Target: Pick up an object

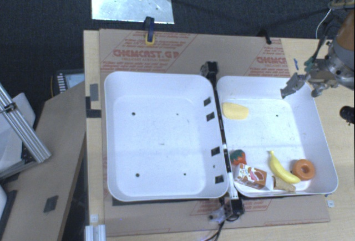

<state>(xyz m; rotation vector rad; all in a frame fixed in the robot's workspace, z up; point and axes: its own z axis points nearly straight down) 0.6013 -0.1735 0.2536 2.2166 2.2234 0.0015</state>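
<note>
Camera view, looking down at a slant: the hand (299,86) hangs at the upper right edge of the right bin (316,123), over or just outside its far rim, with nothing between its fingers. Two dark finger tips point down and to the left, but whether they are spread or pressed together I cannot tell at this size.

No single thing is named by the task, so the choice is open. Nearest the hand is the pale yellow piece (236,111), lying alone near the bin's upper left part, close to the divider between the bins. From the hand it lies to the left and a little toward the camera, with bare floor all round it.

Other candidates sit bunched in the near corner, well apart from the hand: a banana (280,168) with its long axis running from upper left to lower right, an orange ring (303,169) just beside it, a red and white packet (252,177), and a small red and green toy (238,157) against the divider. Reaching these would likely mean crossing the whole bin toward the camera.

The left bin (111,123) holds nothing to grasp.
</note>
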